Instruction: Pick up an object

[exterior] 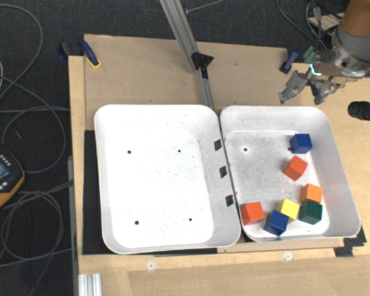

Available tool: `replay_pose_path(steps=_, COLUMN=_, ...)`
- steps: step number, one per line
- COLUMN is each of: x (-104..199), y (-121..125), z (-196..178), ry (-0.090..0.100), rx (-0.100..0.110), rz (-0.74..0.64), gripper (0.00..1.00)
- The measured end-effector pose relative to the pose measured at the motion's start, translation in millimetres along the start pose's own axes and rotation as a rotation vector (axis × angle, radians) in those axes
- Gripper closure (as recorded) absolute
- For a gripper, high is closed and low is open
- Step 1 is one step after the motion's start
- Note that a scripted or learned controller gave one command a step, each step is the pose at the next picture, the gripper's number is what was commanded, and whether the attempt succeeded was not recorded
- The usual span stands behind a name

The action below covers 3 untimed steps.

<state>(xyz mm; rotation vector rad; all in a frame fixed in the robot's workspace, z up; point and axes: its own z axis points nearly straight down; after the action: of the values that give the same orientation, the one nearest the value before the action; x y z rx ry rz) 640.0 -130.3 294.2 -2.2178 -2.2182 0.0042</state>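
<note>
The fingers [306, 89] were seen spread apart and unladen above the right bin's [339, 159] far rim, the blue cube [301, 142] lying nearest, well below them.

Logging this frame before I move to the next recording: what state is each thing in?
gripper: open, holding nothing, above the right bin's far rim
upper blue cube: resting alone in right bin
upper orange cube: resting, tilted
orange cube by green: touching green cube
yellow cube: against lower blue cube
lower orange cube: resting apart
</note>
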Motion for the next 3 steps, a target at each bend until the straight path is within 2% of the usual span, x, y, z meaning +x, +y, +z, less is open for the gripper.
replay_pose_path(steps=1, x=0.1, y=0.6, z=-3.0, ry=-0.001, rx=-0.005, rz=-0.001, gripper=0.00)
replay_pose_path(steps=2, x=6.0, y=9.4, z=48.3, ry=-0.001, rx=0.000, rz=-0.002, gripper=0.00)
replay_pose_path(steps=3, x=-2.8, y=7.7, z=106.3, ry=0.000, rx=0.002, rz=0.001, gripper=0.00)
